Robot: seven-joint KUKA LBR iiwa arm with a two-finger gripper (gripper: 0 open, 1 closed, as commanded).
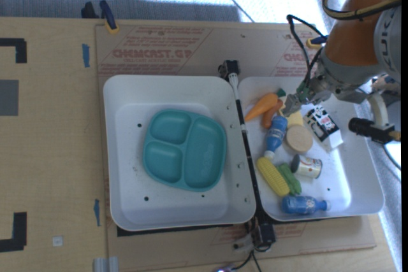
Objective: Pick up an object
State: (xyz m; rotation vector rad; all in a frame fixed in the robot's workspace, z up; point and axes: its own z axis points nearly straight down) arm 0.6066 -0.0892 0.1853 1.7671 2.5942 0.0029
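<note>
At the upper right of the frame, the arm (pixel 366 28) is grey with a broad orange band; black cables loop over it, and dark metal fittings cluster at the gripper (pixel 298 100) below.

A smooth teal plastic tray (pixel 185 150) lies in a glossy white plastic bin (pixel 121 137) on a matt cardboard sheet (pixel 159 51).

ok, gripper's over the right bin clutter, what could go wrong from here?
1. The gripper sits where the orange toy carrot, the blue-and-white bottle and the pale yellow block crowd together; it may catch two or only nudge them.
2. The carrot lies by the white right bin's inner wall; a push could wedge it there.
</note>
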